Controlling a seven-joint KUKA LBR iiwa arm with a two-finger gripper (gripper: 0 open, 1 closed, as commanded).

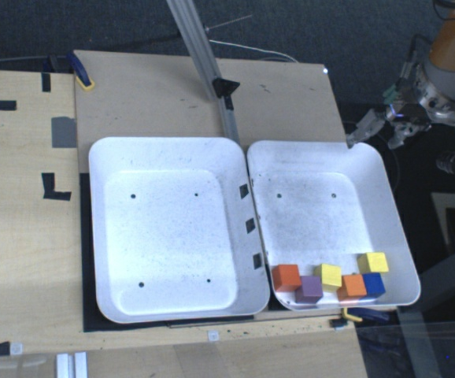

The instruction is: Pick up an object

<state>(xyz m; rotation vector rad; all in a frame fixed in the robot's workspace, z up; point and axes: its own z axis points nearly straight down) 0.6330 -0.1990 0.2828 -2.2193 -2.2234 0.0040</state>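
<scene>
We see the end effector (375,124) at the upper right of the frame, hanging just beyond the far right corner of the right bin (389,203), above the dark area off the counter (149,93). Its two fingers point toward the lower left and stand apart, with nothing between them.

The blocks are clustered along the near edge of the right bin, at the lower right of the frame, well apart from the end effector. From left to right we count an orange block (286,276), a purple block (311,288) just beside it, a yellow block (331,275), a second orange block (353,286) touching a blue block (373,284), and another yellow block (375,261) just behind those two.

The left bin (101,211) sits side by side with the right one, in the centre of the frame. A grey metal bar (192,30) slants down from the top centre toward the gap between the bins.
</scene>
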